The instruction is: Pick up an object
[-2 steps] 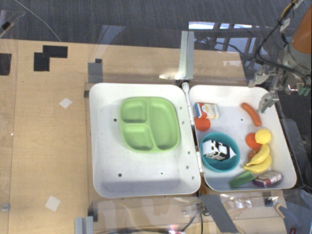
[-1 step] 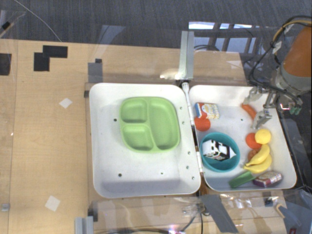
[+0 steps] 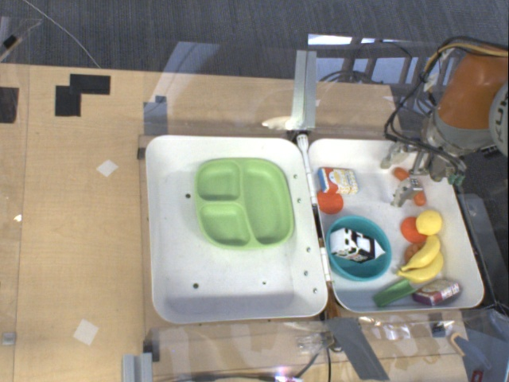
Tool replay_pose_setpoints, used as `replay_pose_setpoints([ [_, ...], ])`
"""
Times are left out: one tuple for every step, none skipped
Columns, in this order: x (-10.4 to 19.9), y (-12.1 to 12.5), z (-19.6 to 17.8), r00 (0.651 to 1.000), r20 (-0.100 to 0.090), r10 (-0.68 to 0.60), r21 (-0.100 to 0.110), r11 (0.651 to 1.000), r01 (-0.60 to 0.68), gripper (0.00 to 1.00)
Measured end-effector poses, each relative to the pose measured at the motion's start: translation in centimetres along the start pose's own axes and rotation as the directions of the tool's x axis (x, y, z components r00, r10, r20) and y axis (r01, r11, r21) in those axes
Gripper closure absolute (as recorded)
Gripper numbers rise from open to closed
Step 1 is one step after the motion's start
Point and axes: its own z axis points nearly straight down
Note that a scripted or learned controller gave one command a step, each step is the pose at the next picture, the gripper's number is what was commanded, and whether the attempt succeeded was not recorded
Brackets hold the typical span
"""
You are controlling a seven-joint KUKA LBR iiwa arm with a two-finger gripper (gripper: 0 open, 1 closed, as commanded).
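Note:
My gripper (image 3: 409,192) hangs over the back right part of the right bin (image 3: 471,281), below the orange-banded wrist (image 3: 469,94). Its fingers point down and stand open, with nothing between them. Just in front of it lie a yellow lemon (image 3: 429,221) and an orange fruit (image 3: 409,229). A banana (image 3: 423,263) lies further forward, with a green cucumber (image 3: 394,293) and a purple can (image 3: 438,294) at the bin's front. To the left sit a small carton (image 3: 339,181), a red ball (image 3: 330,203) and a teal bowl (image 3: 382,265) holding a black-and-white object (image 3: 352,245).
The left bin (image 3: 179,277) holds a green divided plate (image 3: 242,201). A metal divider post (image 3: 305,94) rises between the bins at the back. Cables (image 3: 413,94) trail beside the arm at the upper right.

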Motion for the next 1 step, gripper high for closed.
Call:
replay_pose_setpoints([
  [0.87,0.14,1.01,1.0,-0.001,-0.013,-0.001,1.0,0.013,0.0],
])
